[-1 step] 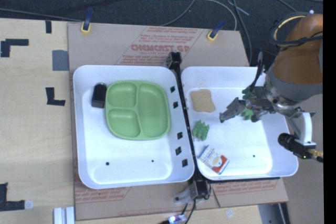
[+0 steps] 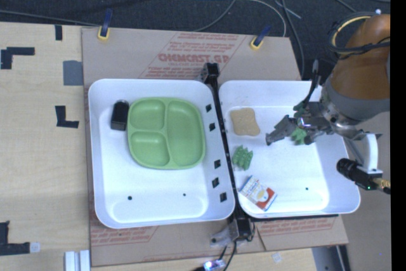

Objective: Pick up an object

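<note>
At the bottom of the view, nearest to the camera, a small packet (image 2: 258, 193) with white, red and orange print lies in the right bin (image 2: 317, 200), close to its front wall and just beside the divider between the two bins. A little behind it there is a small green leafy object (image 2: 242, 157), also near the divider, and behind that one a tan square piece (image 2: 244, 122) that looks like a slice of bread or a sponge. These three things are apart from each other and lie flat on the white floor of the bin.

The gripper (image 2: 283, 131) is over the middle of the right bin, to the right of the tan piece and not touching it. Its dark fingers point toward the left of the view. Something small and green (image 2: 299, 136) shows near the wrist, but I cannot tell if it is a part of the tool or a separate object. I also cannot tell how wide the pincer is. The grey arm (image 2: 355, 82) with the orange band comes in from the right side.

In the left bin (image 2: 104, 187) a green plate with three compartments (image 2: 167, 132) lies flat, and a small black block (image 2: 119, 115) stands just beside its left edge
</note>
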Robot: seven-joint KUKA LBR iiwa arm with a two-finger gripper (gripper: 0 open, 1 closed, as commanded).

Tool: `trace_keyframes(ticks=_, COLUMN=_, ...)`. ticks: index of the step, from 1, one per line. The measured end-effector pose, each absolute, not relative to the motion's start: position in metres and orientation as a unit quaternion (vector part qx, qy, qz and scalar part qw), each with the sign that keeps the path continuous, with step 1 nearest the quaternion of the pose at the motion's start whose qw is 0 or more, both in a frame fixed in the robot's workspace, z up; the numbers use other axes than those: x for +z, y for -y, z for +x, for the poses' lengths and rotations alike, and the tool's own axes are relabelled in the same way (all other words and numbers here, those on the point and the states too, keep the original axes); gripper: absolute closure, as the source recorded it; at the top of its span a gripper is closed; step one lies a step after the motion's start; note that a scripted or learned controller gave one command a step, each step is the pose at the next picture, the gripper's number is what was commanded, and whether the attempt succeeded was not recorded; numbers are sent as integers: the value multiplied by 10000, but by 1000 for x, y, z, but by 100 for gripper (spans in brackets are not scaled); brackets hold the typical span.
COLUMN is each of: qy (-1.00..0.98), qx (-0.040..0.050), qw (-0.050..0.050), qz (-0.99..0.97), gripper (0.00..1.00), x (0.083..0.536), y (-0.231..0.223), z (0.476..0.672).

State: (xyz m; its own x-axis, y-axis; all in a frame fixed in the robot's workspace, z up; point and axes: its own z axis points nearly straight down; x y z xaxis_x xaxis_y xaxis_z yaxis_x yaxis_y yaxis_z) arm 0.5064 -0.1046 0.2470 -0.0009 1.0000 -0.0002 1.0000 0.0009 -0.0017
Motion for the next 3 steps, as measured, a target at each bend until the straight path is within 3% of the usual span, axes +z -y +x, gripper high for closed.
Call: trace_keyframes(ticks=3, qy=7071, qx=24, qw=27, qz=-7071, gripper=0, x=105, y=116, z=515)
